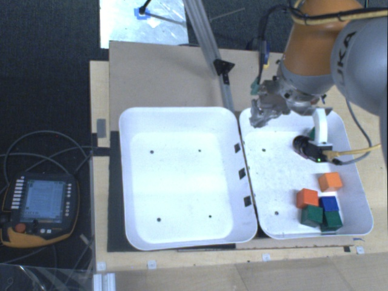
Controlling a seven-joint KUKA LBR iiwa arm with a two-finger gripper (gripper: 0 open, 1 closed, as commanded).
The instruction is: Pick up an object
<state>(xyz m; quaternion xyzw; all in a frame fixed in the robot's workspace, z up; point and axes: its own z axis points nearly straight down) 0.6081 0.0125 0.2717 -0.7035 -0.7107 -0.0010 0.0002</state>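
1. Five blocks huddle in the right bin's near right corner: two orange, two green, one blue.
2. Gripper hovers at that bin's far left rim; can't tell the fingers' state.

bins white; blocks: two orange, two dark green, one blue; arm grey w/ orange band; counter tan

Dark blue-grey carpet floor surrounds a tan wooden bench. Bright reflective sheet lies at top; grey teach pendant sits at left.
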